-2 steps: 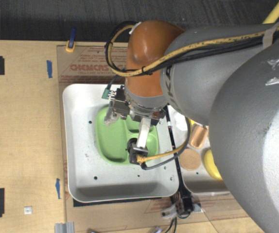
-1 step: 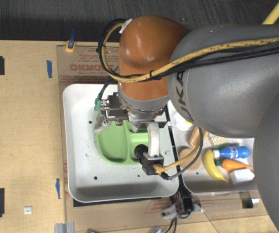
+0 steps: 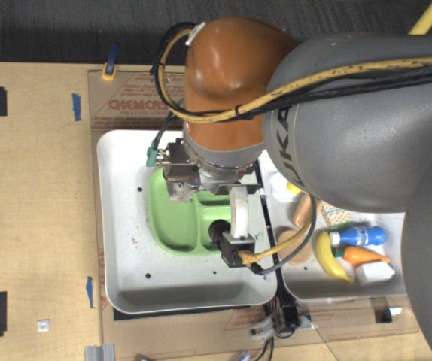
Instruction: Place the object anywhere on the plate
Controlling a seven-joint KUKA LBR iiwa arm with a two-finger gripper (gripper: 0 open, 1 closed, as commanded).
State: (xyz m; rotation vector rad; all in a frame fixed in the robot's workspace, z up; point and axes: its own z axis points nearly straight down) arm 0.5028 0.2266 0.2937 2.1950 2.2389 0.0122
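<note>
Plate point(image 3: 169, 218) first: it's the green divided one, lying flat in the left bin point(image 3: 126, 265) and pushed toward that bin's right side, which puts it close to where the arm point(image 3: 359, 126) comes in. The orange band point(image 3: 227, 66) and the wrist below it hang straight over the plate's right half, so the end effector point(image 3: 216, 195) points down at the plate. My read is that's the pose you'd want for a drop rather than a reach into the other bin. The annoying part is that the wrist body blocks the view straight down, so I can't tell whether the end effector is spread, pressed together or pinching anything. Same goes for the object itself. If it's being carried, it's tucked under the wrist where the camera can't get at it. No loose item lies on the visible green part of the plate. Over in the right bin point(image 3: 336, 295) there's a banana point(image 3: 329, 258), a carrot point(image 3: 363, 255), a blue bottle point(image 3: 359, 237) and a white block point(image 3: 375, 272), all bunched together near the arm's side, probably candidates left where they were. The surface point(image 3: 35, 201) around the bins is bare cardboard with tape marks. I'd judge this as mid-placement at best — not confirmed.
</note>
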